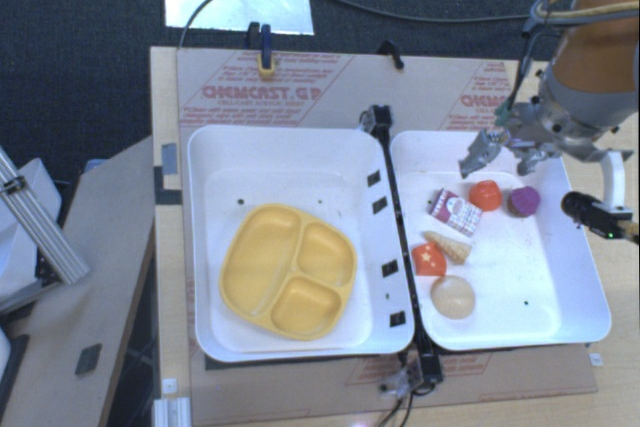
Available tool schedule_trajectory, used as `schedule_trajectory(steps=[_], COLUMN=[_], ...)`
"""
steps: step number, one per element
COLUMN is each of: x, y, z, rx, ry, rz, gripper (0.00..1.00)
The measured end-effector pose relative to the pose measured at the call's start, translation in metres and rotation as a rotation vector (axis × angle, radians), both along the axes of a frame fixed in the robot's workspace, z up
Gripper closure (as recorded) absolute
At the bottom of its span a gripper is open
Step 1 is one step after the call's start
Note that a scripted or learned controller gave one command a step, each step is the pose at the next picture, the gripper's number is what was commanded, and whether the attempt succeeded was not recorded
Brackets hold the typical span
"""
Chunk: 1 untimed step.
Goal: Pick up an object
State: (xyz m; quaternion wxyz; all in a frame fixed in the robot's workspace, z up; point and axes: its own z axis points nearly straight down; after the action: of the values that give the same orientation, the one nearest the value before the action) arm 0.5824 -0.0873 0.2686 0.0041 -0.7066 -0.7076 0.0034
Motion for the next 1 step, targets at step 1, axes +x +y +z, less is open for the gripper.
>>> schedule_trajectory(steps=[1], x=[0.0016], y=[0.0003], z=[0.0055], rx=[-0.001], ry=[-0.010], rz=[0.002], gripper=[0.00])
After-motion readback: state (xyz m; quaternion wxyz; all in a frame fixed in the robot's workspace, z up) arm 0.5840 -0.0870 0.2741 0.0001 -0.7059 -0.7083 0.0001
